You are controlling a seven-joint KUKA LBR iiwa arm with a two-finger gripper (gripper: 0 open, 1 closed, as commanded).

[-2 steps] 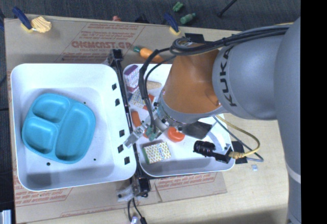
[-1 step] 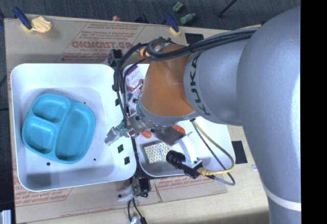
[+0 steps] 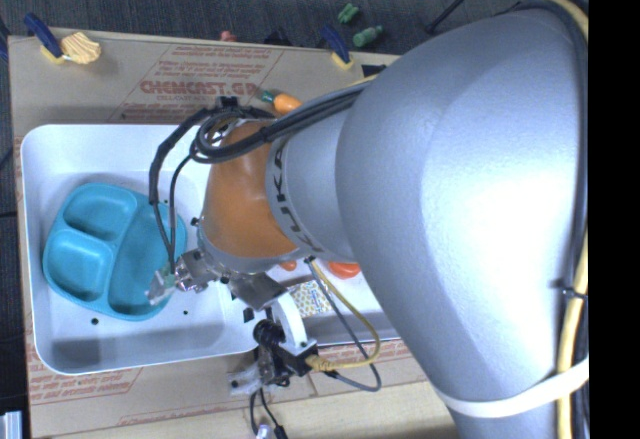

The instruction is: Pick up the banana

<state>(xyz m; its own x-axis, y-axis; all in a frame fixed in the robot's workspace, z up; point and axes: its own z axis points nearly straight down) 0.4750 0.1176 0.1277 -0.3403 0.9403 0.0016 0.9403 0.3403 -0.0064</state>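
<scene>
You'll note the arm (image 3: pixel 440 187) hangs low over the left bin (image 3: pixel 40 217) beside the teal divided tray (image 3: pixel 95 247), presumably probing for the banana; finger state can't be told.

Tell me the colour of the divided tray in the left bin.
Turquoise blue. The tray shows plainly in the camera view, lying in the white bin.

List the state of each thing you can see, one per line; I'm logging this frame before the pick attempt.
Blue divided plate: lying flat in the left bin, right side up, compartments bare.
Left bin: on the bench, holding the plate.
Arm: reaching in over the bins, covering most of the right one.
Gripper: low at the plate's right edge; fingers unclear.
Orange item: mostly hidden beneath the arm.
</scene>
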